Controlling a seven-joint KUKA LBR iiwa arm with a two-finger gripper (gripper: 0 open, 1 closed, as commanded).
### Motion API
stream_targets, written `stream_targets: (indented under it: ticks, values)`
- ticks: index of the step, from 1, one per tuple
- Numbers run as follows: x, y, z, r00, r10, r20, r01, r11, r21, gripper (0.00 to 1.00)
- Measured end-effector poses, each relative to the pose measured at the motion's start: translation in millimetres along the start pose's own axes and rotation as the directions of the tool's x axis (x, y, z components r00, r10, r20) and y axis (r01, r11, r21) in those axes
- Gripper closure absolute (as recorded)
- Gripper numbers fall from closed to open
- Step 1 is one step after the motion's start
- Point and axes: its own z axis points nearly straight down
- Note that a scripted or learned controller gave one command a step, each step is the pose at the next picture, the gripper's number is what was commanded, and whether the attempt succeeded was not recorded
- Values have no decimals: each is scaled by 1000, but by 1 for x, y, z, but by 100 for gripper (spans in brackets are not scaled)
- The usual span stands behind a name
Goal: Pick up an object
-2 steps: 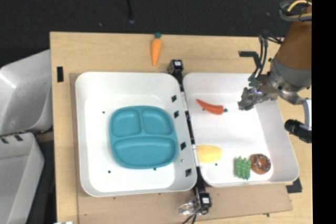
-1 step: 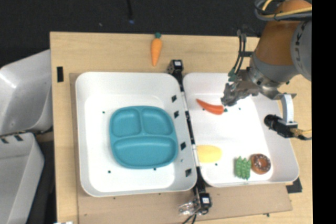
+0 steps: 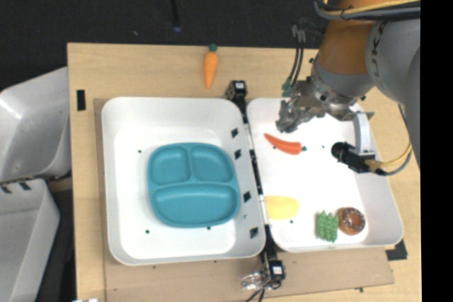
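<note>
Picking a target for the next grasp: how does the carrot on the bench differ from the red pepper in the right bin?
The carrot is orange with a green top; the red pepper is red-orange with a green tip. The carrot lies on the bare wooden bench, above the left bin; the pepper lies in the right bin, just below the gripper. The carrot points up-down in view; the pepper lies nearly crosswise. Both are small, tapered toy vegetables.

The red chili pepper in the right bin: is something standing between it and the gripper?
Nothing visible does. The gripper hovers just above the red chili pepper in the right bin, with bare white floor around it. The yellow piece lies nearer the front, apart.
</note>
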Motion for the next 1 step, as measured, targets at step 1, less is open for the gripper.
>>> stream_targets:
  ticks: [1]
  values:
    - [48, 15, 9, 1000, 0, 1, 0, 1000, 1, 100]
